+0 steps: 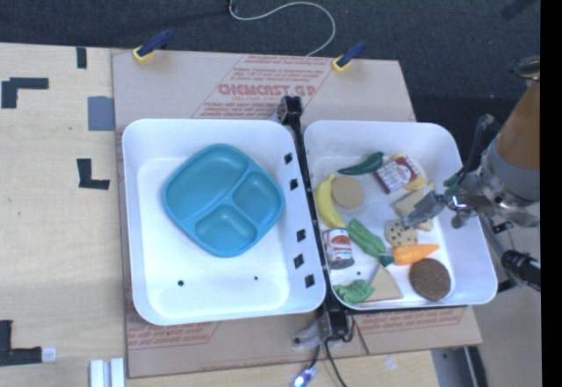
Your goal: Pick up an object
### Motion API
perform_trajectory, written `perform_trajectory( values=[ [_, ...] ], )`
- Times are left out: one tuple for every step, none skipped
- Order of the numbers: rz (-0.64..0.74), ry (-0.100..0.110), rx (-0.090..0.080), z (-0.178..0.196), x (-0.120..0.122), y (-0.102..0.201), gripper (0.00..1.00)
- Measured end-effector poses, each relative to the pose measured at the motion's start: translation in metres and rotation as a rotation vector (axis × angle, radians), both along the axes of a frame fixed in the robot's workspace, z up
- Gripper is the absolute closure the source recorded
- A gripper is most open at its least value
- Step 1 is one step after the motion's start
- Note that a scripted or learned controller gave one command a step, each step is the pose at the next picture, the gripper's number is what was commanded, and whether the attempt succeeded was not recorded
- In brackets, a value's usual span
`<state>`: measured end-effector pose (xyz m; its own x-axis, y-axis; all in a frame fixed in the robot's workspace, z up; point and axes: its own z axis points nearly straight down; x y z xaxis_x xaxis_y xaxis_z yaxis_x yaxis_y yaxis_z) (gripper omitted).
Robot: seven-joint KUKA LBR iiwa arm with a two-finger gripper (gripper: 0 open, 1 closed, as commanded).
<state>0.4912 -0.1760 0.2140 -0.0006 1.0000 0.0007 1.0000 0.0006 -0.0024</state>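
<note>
The right bin (439,138) holds several toy foods: a yellow banana (327,201), a tan round cookie (348,193), a dark green pepper (362,165), a red packet (397,173), a dotted cracker (399,232), an orange carrot (414,252), a brown patty (430,279) and a small can (338,247). My gripper (425,210) hangs low over the right side of this bin, just above the cracker and a pale cheese piece (408,199). Nothing is seen held in it.
A blue divided plate (224,198) lies in the left bin (140,227). A green pickle (367,238), a bread wedge (385,287) and a green leaf (353,292) sit near the right bin's front. The arm (514,175) crosses that bin's right wall.
</note>
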Motion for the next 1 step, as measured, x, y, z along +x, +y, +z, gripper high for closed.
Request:
perform_trajectory(
  values=[
    [0.005,-0.013,-0.002,0.1046,-0.006,0.0335,0.0]
  ],
)
